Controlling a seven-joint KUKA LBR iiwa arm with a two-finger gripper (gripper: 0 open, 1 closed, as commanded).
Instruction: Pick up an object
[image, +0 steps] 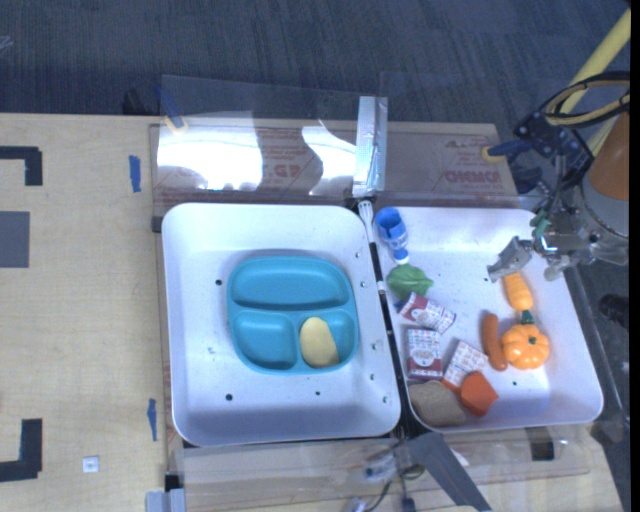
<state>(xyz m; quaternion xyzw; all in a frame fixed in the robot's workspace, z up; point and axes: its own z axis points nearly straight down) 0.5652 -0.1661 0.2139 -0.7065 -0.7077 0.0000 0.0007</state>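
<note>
1. The arm (600, 190) is cut off at the right edge. The pincer (528, 258) hangs over the right bin (580, 400); whether it is released or clenched cannot be told.
2. The carrot (517, 291) lies just below the pincer in the right bin, long axis running far to near, slightly tilted. Nothing is grasped.
3. Near it: a pumpkin (526, 345), a sausage (490, 340), a red block (477, 393), cartons (430, 335), a green item (409, 279) and a blue bottle (392, 230).
4. The left bin (200, 400) holds a blue tray (270, 300) with a yellow item (319, 342).
</note>
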